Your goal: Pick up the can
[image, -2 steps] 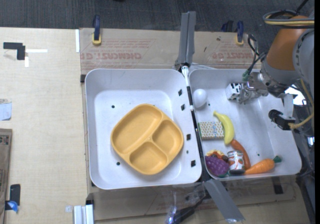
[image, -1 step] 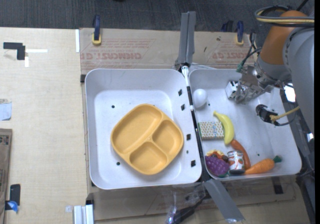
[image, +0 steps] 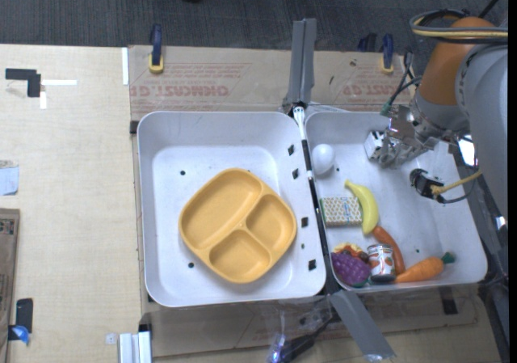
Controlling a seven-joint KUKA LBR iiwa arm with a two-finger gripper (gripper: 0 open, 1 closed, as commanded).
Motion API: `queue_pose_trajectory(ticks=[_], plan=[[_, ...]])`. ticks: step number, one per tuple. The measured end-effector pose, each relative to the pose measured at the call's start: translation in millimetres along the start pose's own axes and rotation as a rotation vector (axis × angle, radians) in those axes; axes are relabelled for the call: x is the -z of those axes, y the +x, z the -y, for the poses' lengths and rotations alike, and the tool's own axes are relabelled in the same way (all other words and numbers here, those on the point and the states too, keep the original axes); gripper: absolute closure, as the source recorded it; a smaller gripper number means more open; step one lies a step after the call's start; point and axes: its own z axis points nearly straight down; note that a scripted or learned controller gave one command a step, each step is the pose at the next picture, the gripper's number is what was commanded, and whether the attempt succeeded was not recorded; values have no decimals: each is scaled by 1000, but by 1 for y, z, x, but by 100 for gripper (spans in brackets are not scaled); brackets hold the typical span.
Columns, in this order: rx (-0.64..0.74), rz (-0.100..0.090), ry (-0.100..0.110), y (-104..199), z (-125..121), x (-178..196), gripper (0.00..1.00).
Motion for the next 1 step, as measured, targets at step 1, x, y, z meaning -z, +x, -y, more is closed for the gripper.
queue_pose_trajectory(ticks=[1], plan=[[-24, -8, 8, -3, -2, 0, 0]])
